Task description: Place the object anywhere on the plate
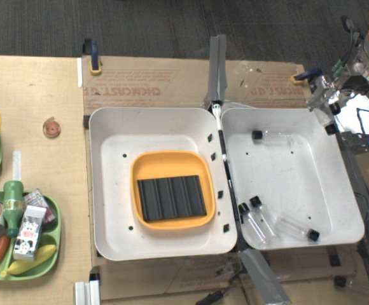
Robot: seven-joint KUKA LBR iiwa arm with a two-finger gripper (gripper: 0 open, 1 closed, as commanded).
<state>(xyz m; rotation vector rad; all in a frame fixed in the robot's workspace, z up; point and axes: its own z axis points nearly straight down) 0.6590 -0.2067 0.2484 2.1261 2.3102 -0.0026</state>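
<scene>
An orange square plate (pixel 172 164) sits in the middle of the left bin (pixel 108 170). A dark grey ridged rectangular block (pixel 172 197) lies flat on the plate, covering most of its floor. My gripper (pixel 329 110) hangs over the far right corner of the right bin (pixel 337 189), well away from the plate and the block. Nothing is visibly held in it.
Several clear vials with black caps lie in the right bin: one near the back (pixel 270 136), two at the front left (pixel 256 220), one at the front (pixel 297 227). A green tray of toy food (pixel 19 234) stands on the bench at the left.
</scene>
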